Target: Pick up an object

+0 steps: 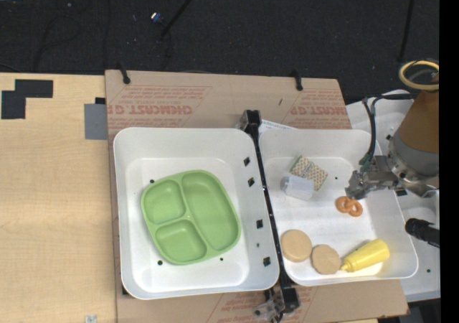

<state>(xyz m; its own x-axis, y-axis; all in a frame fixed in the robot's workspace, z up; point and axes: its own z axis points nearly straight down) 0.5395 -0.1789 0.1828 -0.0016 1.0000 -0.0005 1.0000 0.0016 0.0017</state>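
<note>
The pretzel [349, 206] lies in the right bin [337, 143], at its 3 o'clock edge, just below the jaws [358, 184] (whether open or closed I cannot tell). It looks light, stiff and brittle; best pinched gently across one outer loop.

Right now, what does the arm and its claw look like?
The arm is a thick rounded column, orange-tan above a grey band, with a yellowish ring at the top. Black cables loop beside it. The claw is small, dark grey metal, too blurry for more detail.
</note>
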